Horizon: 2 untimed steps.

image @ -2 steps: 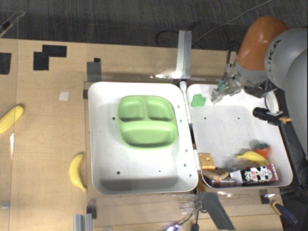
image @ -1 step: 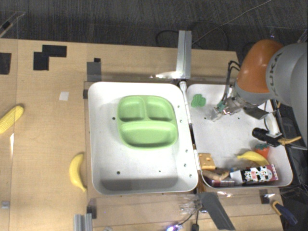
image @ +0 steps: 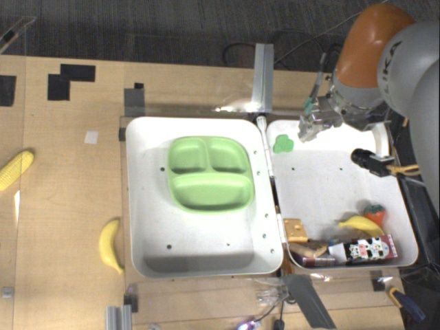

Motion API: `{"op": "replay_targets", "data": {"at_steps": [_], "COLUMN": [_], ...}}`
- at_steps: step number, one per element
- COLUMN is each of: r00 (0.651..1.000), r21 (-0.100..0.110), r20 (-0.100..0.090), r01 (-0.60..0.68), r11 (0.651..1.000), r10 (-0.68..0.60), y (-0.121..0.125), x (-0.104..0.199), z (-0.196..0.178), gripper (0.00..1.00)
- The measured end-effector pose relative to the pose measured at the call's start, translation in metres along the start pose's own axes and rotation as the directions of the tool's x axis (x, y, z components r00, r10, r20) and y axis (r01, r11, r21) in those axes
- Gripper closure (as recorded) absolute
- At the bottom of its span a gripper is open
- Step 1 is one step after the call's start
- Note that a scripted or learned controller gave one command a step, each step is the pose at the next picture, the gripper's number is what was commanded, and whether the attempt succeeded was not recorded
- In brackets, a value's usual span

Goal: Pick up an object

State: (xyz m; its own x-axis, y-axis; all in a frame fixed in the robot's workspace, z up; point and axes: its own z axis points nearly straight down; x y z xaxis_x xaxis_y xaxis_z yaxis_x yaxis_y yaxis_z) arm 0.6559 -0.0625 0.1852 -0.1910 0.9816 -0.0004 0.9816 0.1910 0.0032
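Camera view has the arm (image: 385,47) bent in from three o'clock, its hand (image: 311,124) low over the right bin's (image: 330,184) far corner near a small green piece (image: 282,144). That bin's near edge holds a banana (image: 360,224) and a carton (image: 364,250). A green tray (image: 209,172) fills the left bin (image: 144,205); another banana (image: 110,245) lies on the tabletop (image: 62,184).

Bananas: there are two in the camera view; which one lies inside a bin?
The banana in the right bin, beside the red-orange item. The other banana lies on the bench, left of the left bin.
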Motion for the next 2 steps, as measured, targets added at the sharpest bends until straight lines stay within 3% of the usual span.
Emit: {"op": "replay_targets", "data": {"at_steps": [1,2], "r00": [1.000,0.994], "r21": [0.000,-0.001], "r20": [0.000,0.000], "r01": [0.001,0.110], "r11": [1.000,0.994], "r10": [-0.001,-0.110], "y": [0.000,0.006], "x": [0.000,-0.035], "z": [0.000,0.090], "gripper": [0.00,0.00]}}
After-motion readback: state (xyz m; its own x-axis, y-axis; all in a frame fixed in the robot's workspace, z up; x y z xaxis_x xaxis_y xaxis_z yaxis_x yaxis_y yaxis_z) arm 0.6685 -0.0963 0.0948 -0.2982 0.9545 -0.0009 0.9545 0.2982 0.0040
